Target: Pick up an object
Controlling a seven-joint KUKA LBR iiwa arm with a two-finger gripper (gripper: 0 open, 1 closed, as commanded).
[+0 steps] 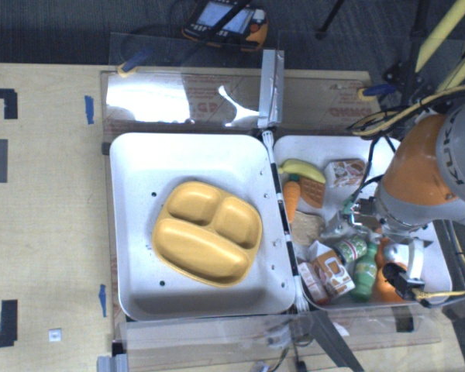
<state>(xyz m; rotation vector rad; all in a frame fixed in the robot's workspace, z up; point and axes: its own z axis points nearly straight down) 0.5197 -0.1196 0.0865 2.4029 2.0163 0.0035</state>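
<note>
Brightly and evenly lit from above. Strong white glare on the clear plastic sheet [182, 99] just behind the left bin [132, 208], with curved bright streaks near its right end. Soft sheen across the yellow tray [207, 231] inside that bin, and only a faint shadow under its near edge. Dark and dim beyond the plastic sheet, on the floor [62, 14]. Slightly soft overall; finer detail smeared among the packed items right of the left bin.

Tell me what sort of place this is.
Probably a robotics lab's bin-picking station: a grey and orange arm reaches over two white bins, the right one full of toy groceries such as a banana, and a handheld controller lies behind the bench.
</note>
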